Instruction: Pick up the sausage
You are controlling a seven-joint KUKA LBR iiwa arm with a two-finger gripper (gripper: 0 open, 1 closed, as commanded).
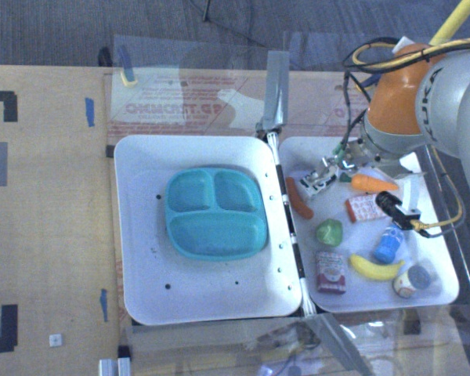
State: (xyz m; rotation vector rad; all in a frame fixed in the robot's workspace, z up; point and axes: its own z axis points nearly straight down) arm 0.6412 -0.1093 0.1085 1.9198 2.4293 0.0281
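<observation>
The sausage (pixel 299 198) is a short reddish-brown link lying at a slant near the left wall of the right bin (pixel 446 284). My gripper (pixel 319 177) hangs just up and to the right of it, over the bin's upper left part. The grey arm with its orange band comes in from the upper right. Nothing shows in the gripper's grasp, and the sausage lies on the bin floor.
The right bin also holds a carrot (pixel 374 183), a red packet (pixel 363 207), a green item (pixel 329 231), a blue bottle (pixel 388 244), a banana (pixel 375 267), a dark red can (pixel 330 271) and a round item (pixel 413 279). A teal divided plate (pixel 216 212) lies in the left bin (pixel 133 288).
</observation>
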